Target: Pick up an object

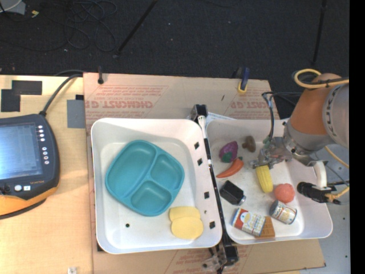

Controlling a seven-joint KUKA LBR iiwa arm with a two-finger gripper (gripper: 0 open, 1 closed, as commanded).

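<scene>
My gripper (267,160) hangs low in the right bin (319,230), at the far end of a yellow corn cob (264,179). Left of it lie a red chili pepper (231,167), a purple eggplant (229,149) and a small brown lump (249,143). An orange-red ball (284,192) sits just right of the corn. Nearer the front are a black block (232,192), a small tin can (282,213) and a printed carton (252,222). Nothing is seen lifted.
The left bin (105,136) holds a teal divided plate (145,177) and a pale yellow piece (186,222). A teach pendant (25,156) lies on the bench at far left. The arm's orange band (311,110) stands over the right bin's far right side.
</scene>
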